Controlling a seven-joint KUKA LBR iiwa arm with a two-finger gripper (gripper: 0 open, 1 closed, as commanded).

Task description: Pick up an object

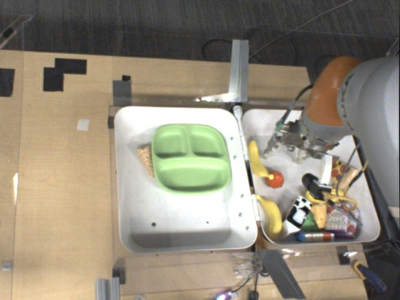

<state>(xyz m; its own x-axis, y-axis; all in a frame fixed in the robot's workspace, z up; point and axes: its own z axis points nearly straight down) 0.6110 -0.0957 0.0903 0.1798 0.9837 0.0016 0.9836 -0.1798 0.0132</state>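
Observation:
My gripper (284, 150) hangs low over the upper part of the right bin (375, 227), with its fingers spread and nothing between them. A small red-orange ball (274, 179) lies just below and left of the fingertips, apart from them. A yellow banana (253, 158) lies along the bin's left wall, beside the left finger. A second banana (272, 212) sits lower in the bin. Near it are a black-and-white checkered piece (301, 210), a blue and red marker (317, 235) and a colourful packet (341, 221).
The left bin (134, 224) holds a green divided plate (189, 157) with a tan waffle-like piece (145, 159) at its left edge. The grey arm with its orange band (326, 99) covers the right bin's upper right corner. A metal post (239, 67) stands behind the bins.

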